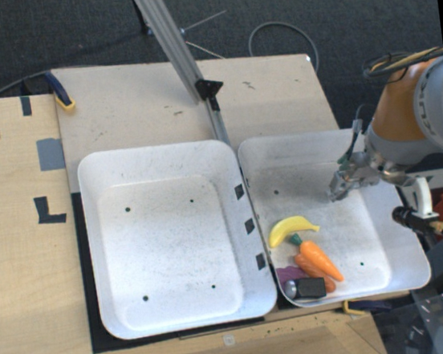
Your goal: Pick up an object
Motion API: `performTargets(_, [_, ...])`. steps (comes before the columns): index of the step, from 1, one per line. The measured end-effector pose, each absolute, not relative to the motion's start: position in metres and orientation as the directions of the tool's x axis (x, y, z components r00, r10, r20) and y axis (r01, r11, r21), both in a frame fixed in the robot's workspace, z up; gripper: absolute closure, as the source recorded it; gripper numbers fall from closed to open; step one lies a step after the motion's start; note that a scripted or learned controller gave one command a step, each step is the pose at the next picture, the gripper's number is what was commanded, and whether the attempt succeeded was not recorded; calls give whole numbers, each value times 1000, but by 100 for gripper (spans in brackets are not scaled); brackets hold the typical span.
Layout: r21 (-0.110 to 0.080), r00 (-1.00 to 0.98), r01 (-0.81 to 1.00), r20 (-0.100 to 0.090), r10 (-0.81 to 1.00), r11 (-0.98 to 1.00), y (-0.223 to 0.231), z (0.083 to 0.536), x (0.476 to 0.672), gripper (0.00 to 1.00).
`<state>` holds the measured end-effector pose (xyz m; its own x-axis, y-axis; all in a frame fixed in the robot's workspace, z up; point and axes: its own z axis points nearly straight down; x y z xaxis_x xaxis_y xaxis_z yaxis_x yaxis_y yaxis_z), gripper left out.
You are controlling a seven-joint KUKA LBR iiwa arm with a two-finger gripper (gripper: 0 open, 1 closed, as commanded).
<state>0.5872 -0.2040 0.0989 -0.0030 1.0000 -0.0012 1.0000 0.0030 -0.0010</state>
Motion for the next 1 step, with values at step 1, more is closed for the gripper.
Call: performTargets(1, [3, 0, 1000, -1, 1000, 0, -209, 148, 580, 100])
